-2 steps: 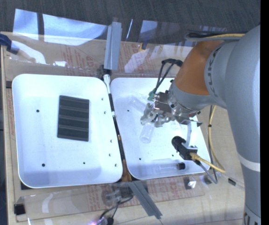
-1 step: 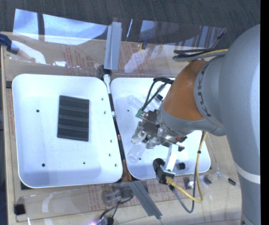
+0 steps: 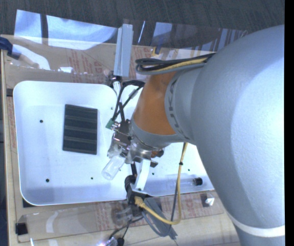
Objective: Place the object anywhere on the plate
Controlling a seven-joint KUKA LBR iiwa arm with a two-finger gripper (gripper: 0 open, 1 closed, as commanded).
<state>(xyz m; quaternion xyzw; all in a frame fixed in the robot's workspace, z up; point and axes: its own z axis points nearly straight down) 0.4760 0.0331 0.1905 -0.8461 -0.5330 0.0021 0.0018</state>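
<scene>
A dark ribbed rectangular plate point(image 3: 80, 128) lies flat in the left white bin point(image 3: 34, 152), left of centre. My gripper point(image 3: 114, 164) hangs over the right part of that bin, a little to the right of the plate and below its lower edge; a pale translucent tip points down-left. I see nothing clearly held in it. A thin clear tube with a black end point(image 3: 192, 181) lies in the right bin point(image 3: 162, 187), near its front wall, partly hidden under the arm.
The grey arm with its orange band point(image 3: 154, 111) covers most of the right bin. Cables point(image 3: 123, 94) run from the wrist to a metal post point(image 3: 122, 47) behind the bins. A yellow cable point(image 3: 177, 199) hangs over the front wooden edge.
</scene>
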